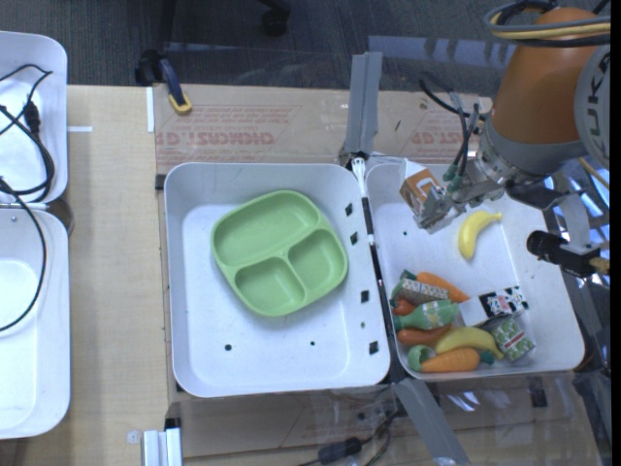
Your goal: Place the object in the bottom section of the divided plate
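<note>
Green and three-sectioned, the plastic divided plate [279, 251] lies tilted in the left white bin [194, 289] with all its sections bare. The grey two-finger gripper [434, 212] hangs over the upper part of the right white bin [553, 357], just beside a small orange-and-white carton [417, 188] and near a yellow toy banana [475, 231]; how its grip stands I cannot tell. Toy carrots [439, 286], another yellow banana [468, 339] and small packets [504, 303] crowd that bin's lower end.

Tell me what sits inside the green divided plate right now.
Nothing lies in the green plate: all three sections show bare. It rests in the left bin. What is under the plate is covered. The toys, including a banana, are in the right bin.
</note>
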Controlling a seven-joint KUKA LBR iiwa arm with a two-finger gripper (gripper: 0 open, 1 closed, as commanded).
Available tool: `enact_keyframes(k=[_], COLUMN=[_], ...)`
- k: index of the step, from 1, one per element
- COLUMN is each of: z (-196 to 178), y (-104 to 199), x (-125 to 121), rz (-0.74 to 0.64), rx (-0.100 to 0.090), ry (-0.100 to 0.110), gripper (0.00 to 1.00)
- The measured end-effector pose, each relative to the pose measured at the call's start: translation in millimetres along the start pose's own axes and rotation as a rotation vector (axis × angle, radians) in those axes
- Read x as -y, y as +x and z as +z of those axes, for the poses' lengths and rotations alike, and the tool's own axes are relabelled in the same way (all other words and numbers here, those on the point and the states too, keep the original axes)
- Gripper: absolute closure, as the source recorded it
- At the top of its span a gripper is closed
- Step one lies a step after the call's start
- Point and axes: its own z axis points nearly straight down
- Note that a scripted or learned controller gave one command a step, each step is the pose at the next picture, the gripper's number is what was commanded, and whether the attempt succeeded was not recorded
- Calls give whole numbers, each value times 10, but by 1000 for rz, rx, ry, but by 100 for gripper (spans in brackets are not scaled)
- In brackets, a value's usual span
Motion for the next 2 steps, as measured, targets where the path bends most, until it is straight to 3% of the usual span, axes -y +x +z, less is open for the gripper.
enact_keyframes(k=[1,2], z=[414,578], y=[486,1023], x=[-471,-974], rz=[-70,-138], rx=[-1,0], ry=[1,-2], gripper=[100,100])
